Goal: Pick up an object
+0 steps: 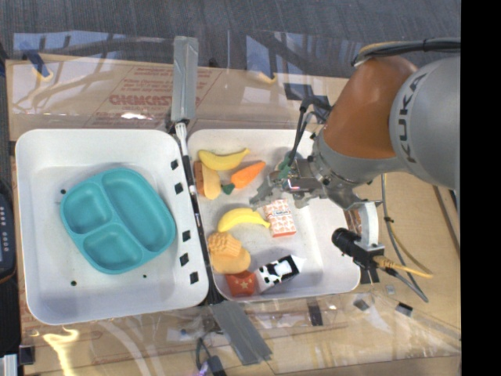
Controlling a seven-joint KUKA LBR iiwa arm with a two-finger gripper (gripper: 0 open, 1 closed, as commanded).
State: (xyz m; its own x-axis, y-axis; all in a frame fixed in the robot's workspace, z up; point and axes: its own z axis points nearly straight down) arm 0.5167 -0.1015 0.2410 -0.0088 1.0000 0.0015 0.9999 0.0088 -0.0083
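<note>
The counter (94,92) is a flat brown sheet under glossy clear film that throws pale reflections, with printed lettering near its far edge. On it sit two shallow white bins with rounded corners and a matte, moulded look. The left bin (39,288) carries a smooth teal plate (117,219), rounded and split into three compartments. The right bin (329,276) is partly covered by the arm (391,108), a bulky rounded body, grey with a glossy orange band, cut off at the right of the view.

The gripper (288,180) hangs low over the right bin's middle, just above a small carton; its metal parts are dark, cluttered and blurred, so whether the jaws stand wide, narrow or closed on anything cannot be told.

The objects to pick lie in the right bin's left half. One curved yellow banana (222,160) rests near the far wall, touching an orange carrot (247,174) with a green tip. A brown bread-like piece (208,182) lies just beside them against the divider. A second banana (242,219) lies mid-bin, touching the small red-and-white carton (281,218). Nearer, a lumpy tan-orange piece (227,253) sits next to a red block (242,284) and a black-and-white cow-patterned item (279,271), whose exact shape is hard to make out.
</note>
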